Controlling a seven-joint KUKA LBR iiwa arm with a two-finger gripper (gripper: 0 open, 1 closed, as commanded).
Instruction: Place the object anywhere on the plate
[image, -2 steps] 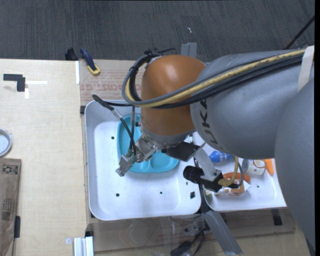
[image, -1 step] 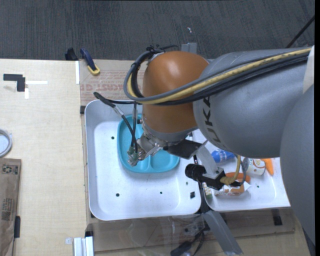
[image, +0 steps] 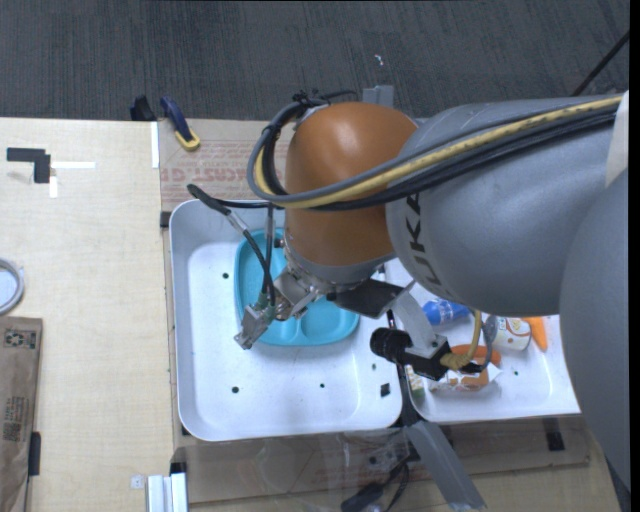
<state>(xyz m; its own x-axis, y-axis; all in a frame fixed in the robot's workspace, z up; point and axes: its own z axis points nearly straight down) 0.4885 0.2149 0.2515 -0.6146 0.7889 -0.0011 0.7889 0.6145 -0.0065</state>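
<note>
A light blue plate (image: 325, 325) lies in the left white bin (image: 200, 330), largely covered by the arm's orange wrist. My gripper (image: 255, 325) reaches down at the plate's left edge, its grey fingertips low over the bin floor. Nothing shows between the fingertips, and the wrist hides most of the plate's surface. In the right bin (image: 540, 395) lie several small objects: a blue and white bottle (image: 440, 312), an orange piece (image: 540, 333) and a white packet (image: 512, 333).
The grey arm covers the right half of the view. A clamp with a blue and yellow handle (image: 180, 122) lies on the cardboard behind the bins. A tape roll (image: 8, 287) and a brown packet (image: 18, 385) rest on the wooden bench at the left.
</note>
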